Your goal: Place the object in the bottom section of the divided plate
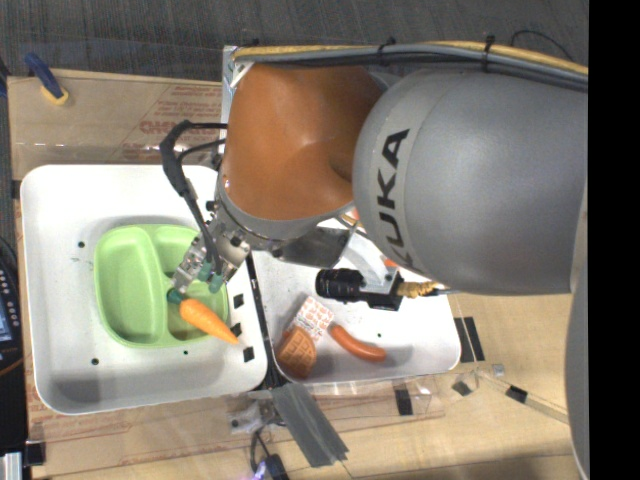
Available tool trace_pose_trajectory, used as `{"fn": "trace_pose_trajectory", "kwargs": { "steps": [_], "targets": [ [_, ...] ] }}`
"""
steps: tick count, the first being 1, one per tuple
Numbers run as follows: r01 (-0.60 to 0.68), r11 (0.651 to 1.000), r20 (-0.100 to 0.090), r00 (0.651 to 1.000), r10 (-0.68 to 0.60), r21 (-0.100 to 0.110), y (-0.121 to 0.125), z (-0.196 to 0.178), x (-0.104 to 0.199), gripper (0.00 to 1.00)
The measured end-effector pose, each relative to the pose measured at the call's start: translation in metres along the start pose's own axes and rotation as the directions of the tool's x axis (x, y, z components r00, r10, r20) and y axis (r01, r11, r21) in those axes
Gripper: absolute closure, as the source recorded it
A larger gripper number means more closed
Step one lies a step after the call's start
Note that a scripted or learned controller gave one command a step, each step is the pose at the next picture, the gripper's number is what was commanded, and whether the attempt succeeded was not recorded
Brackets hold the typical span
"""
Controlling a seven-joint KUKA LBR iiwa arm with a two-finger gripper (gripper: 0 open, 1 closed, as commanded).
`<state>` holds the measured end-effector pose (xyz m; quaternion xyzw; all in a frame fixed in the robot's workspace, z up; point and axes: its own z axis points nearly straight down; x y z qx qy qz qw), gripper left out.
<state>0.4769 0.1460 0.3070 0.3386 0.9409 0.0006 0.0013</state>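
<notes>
Arm [470,168]: grey housing fills the upper right of the view. Its orange band [290,138] overhangs the inner edges of both bins. The wrist slants down and left towards the plate.

Table [500,438]: pale wood surface. A brown cardboard sheet [120,108] lies under the bins.

Left bin [60,368]: white and shallow. It holds the plate and the carrot.

Right bin [430,343]: white and largely covered by the arm. Three items are visible along its lower part.

Divided plate [125,288]: light green, lying flat in the left bin. It has one large section on the left and smaller sections on the right, which the wrist partly hides.

Jaws: positioned over the right side of the plate, just above the thick end of the carrot. Whether they are released or clenched cannot be told. Contact with the carrot cannot be confirmed.

Carrot [208,319]: orange, lying at a slant across the lower right corner of the plate. Its thick end is over the plate. Its pointed tip reaches past the rim towards the right wall of the bin. The section beneath it cannot be told with certainty.

Sausage [357,344]: reddish orange, lying on the floor of the right bin.

Waffle cone [296,351]: brown, at the lower left corner of the right bin, near the sausage.

Patterned card [315,317]: white with red marks, just above the cone.

Blue and yellow item [47,78]: on the table at upper left, well apart from the bins. It is too small to identify.
</notes>
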Motion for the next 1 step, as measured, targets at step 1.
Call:
{"fn": "trace_pose_trajectory", "kwargs": {
  "steps": [1],
  "targets": [
    [0.297, 0.955, -0.006, 0.955, -0.297, 0.005, 0.0163, 0.1043, 0.0160, 1.00]
  ]
}}
